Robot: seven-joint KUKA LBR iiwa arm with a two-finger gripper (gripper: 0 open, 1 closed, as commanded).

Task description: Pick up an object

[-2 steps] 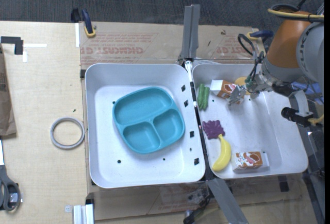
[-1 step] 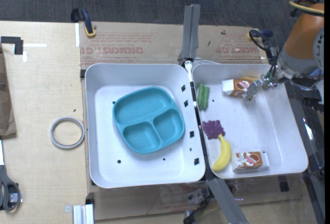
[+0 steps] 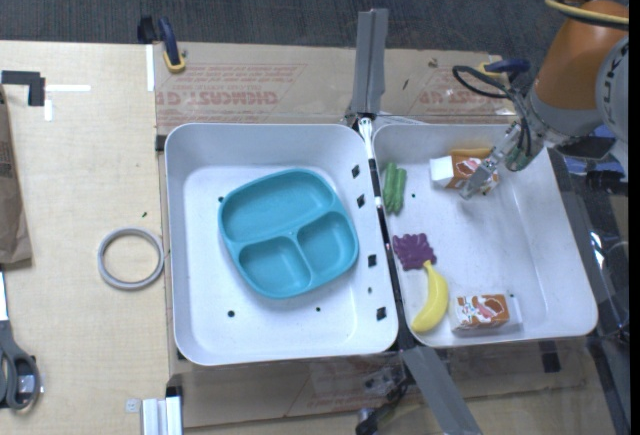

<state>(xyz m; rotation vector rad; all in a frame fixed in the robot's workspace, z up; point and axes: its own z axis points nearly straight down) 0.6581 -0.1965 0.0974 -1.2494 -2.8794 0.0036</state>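
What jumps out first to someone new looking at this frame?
The turquoise divided tray sits alone in the left bin. In the right bin a yellow banana lies near the front by purple grapes. At the back of that bin the gripper hangs over an orange-and-white carton.

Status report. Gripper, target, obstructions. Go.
Gripper low in right bin, over orange-and-white carton. Nothing seen held. Banana, grapes lie apart.
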